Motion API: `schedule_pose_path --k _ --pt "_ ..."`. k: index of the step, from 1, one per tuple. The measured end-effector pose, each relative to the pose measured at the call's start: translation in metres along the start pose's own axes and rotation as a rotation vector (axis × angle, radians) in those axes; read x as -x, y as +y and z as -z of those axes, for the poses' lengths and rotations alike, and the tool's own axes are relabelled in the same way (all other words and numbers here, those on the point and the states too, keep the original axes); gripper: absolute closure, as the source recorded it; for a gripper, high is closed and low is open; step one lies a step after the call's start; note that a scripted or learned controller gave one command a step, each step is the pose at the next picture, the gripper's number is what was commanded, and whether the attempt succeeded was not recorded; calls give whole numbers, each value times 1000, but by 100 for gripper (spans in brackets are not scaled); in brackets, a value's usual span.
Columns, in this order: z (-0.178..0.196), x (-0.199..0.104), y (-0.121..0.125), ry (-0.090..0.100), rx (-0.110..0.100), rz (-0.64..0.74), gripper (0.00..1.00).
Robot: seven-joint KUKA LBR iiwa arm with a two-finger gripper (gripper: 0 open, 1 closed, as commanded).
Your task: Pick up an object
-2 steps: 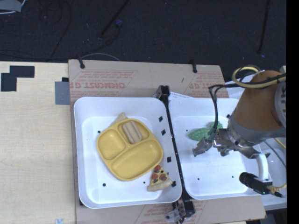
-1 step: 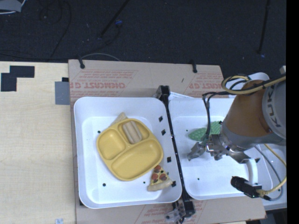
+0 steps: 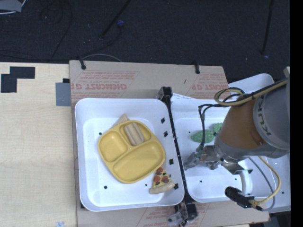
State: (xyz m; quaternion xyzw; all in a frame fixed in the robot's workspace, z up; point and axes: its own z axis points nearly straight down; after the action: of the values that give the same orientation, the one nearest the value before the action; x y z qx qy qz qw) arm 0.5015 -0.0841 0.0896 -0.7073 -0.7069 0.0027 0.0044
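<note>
The grey arm with its orange band [image 3: 246,126] covers much of the right white bin [image 3: 199,195] and part of the green leafy object [image 3: 204,135] lying there.

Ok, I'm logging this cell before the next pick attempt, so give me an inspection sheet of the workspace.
Surface: two white bins, left bin and right bin, on a cardboard sheet.
Job's things: yellow divided plate holding a tan bread-like piece; pizza slice toy beside it; green item in right bin.
Clutter: nothing seen.
Grippers: gripper low in right bin, near the divider.
Cables: yellow and black cables on the arm; cords on the dark floor.
Surroundings: wooden benchtop at left.
</note>
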Motion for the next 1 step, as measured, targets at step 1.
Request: schedule_pose_path --k 1 --pt "13 2 1 0 3 -5 100"
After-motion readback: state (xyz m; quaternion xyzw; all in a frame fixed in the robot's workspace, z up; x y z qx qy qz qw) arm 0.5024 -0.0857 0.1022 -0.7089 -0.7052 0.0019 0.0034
